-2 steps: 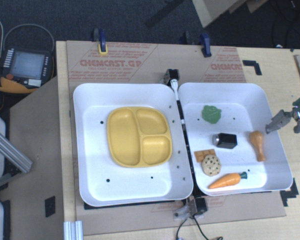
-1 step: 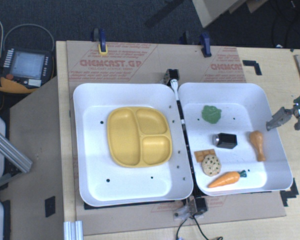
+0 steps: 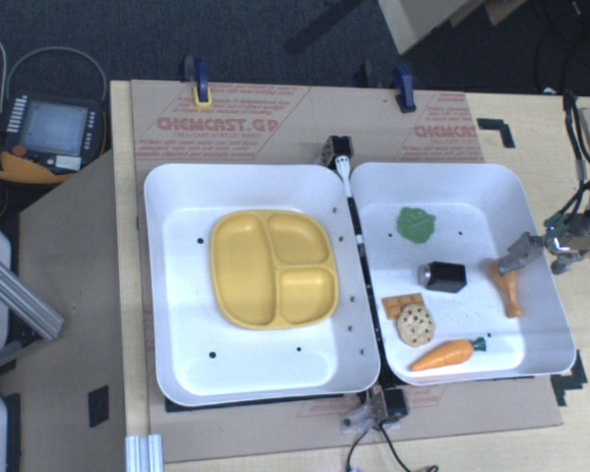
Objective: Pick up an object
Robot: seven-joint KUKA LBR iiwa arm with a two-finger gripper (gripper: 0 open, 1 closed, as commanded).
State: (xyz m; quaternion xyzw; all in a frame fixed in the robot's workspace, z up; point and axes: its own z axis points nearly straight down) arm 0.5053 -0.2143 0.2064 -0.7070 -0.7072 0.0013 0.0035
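At the right bin's (image 3: 501, 180) far-right edge the gripper (image 3: 531, 249), whose opening I cannot tell, sits above an orange-brown piece (image 3: 509, 290); descend squarely over it, avoiding the bin wall.

Arm cut off by right edge; only the hand (image 3: 531, 251) and wrist cabling in frame, finger state too small to tell. Handheld screen unit (image 3: 49, 131) at far left, display blurred. Left bin's (image 3: 177, 264) near rim shadows the surface (image 3: 275, 116) beneath.
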